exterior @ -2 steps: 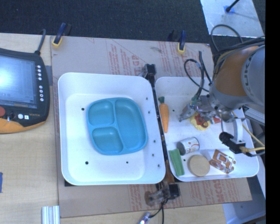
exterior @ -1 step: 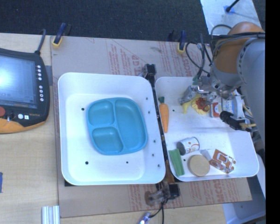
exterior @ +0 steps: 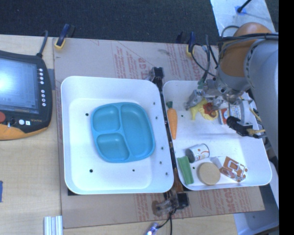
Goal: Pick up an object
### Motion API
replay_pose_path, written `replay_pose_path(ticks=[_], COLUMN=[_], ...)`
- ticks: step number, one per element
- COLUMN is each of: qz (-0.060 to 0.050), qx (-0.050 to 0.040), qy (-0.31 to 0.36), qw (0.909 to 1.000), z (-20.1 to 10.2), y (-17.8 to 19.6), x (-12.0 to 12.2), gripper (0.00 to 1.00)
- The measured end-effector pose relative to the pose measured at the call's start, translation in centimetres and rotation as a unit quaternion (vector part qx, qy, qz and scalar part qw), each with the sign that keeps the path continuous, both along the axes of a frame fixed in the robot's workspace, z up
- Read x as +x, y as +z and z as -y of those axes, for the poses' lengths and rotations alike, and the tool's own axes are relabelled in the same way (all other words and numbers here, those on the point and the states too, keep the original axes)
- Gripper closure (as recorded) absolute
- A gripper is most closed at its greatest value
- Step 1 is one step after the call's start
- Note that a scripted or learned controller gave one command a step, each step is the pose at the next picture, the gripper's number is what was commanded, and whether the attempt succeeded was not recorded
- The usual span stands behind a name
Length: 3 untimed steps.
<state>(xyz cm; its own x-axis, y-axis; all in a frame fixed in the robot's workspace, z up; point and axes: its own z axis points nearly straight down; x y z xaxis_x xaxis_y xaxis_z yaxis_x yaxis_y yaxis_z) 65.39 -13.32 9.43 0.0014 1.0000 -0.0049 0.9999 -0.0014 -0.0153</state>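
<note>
Overhead, arm (exterior: 245, 58) bent down into right bin (exterior: 257, 180), tool (exterior: 202, 101) above yellow toy (exterior: 205, 112), grip state unclear.

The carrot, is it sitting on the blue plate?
No, the carrot lies in the right bin by its left wall, while the blue plate sits in the left bin.

Glossy blue plastic tray (exterior: 122, 131)
</note>
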Motion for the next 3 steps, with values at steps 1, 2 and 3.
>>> replay_pose_path(ticks=[1,2,3], qz=[0.0,0.0,0.007], qx=[-0.0001,0.0,0.0028], qy=[0.0,0.001,0.004], qw=[1.0,1.0,1.0], z=[-3.5,-3.6,-9.8], y=[0.0,0.0,9.9], x=[0.0,0.1,0.3], gripper=[0.0,0.0,0.0])
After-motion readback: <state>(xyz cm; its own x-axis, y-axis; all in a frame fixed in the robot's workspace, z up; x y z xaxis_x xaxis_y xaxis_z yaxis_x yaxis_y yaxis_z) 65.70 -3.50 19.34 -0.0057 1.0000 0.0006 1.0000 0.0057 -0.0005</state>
